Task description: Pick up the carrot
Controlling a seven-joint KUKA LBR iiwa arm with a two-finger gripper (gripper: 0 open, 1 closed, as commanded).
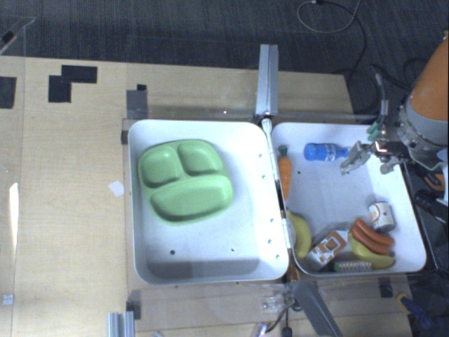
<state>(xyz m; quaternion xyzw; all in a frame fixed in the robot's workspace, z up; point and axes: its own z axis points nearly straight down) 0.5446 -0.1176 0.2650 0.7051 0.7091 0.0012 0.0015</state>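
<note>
The carrot (284, 175), orange with a green top, lies along the left wall of the right bin (414, 220), just below its far left corner. My gripper (370, 161) hangs over the far right part of that bin, well to the right of the carrot and just right of a blue bottle (324, 152). Its fingers (353, 157) are spread open and nothing sits between them.
A green divided plate (185, 180) lies in the left bin (203, 265). Near the right bin's front sit a banana (302, 234), a small carton (328, 248), a hot dog (372, 236), a small can (382, 216) and a green marker (352, 265). A metal post (267, 83) stands behind the bins.
</note>
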